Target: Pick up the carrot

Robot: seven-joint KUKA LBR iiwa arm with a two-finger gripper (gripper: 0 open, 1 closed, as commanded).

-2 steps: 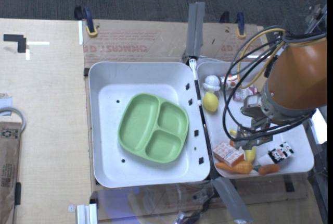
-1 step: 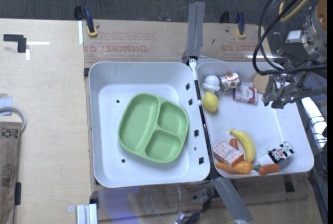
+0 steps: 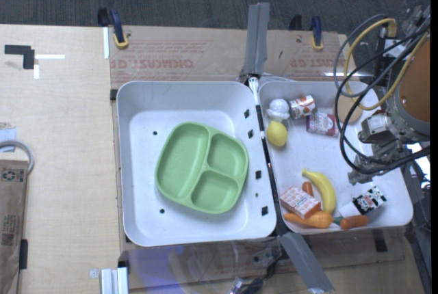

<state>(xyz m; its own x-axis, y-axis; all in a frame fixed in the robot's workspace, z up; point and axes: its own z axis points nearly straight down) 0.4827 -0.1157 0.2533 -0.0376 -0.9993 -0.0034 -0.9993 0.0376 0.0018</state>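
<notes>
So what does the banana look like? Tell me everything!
The curved yellow toy banana looks like smooth plastic, whole and unpeeled. It lies flat in the right white bin, near its front edge, bending from upper left down to lower right. Its lower end meets the orange carrot, and a small red-and-white box sits against its left side. An orange piece peeks out behind it.

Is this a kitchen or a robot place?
Probably a robot lab, not a kitchen. A cabled robot arm reaches over two white bins clamped onto a workbench, and the carrot and banana look like toy food set out for practice.
</notes>
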